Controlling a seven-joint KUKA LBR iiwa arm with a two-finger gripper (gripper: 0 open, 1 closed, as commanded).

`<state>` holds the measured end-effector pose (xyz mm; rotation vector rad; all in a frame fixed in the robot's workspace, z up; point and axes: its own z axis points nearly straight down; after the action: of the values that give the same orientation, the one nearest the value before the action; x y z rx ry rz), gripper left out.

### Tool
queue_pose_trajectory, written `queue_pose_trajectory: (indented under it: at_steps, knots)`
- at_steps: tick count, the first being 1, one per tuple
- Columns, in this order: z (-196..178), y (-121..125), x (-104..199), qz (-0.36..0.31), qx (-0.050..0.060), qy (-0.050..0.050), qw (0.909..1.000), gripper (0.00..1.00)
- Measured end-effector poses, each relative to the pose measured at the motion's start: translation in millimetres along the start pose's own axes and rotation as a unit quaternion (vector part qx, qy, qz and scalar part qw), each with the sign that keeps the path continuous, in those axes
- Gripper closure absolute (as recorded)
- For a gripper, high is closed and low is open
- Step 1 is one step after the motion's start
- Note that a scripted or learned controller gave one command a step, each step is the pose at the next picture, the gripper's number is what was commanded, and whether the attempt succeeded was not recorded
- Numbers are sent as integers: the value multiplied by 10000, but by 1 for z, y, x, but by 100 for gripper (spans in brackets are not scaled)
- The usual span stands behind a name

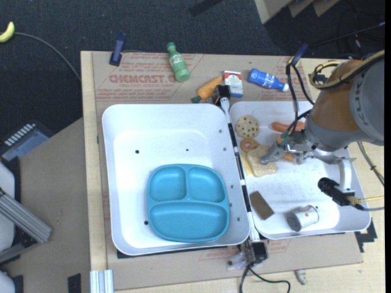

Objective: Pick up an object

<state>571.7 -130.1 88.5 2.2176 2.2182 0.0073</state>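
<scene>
Cookie (247, 125), ring (248, 144), bread slice (261, 165) beside jaws; brown block (261, 205), silver can (303, 217) apart.

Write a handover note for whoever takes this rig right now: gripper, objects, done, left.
Gripper: low in the right bin, at the toast slice; no object seen held.
Also in that bin: cookie, brown block, silver can.
Left bin holds the blue plate.
Done: no pick visible.
Left: grasp and lift one object.
</scene>
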Motion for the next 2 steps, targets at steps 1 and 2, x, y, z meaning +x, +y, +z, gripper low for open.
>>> queue_pose_trajectory:
  at_steps: [1, 2]
  knots:
    - [0, 42, -13, -5, -6, -9, 10000, 0]
    - [-12, 43, -14, -6, -18, -15, 10000, 100]
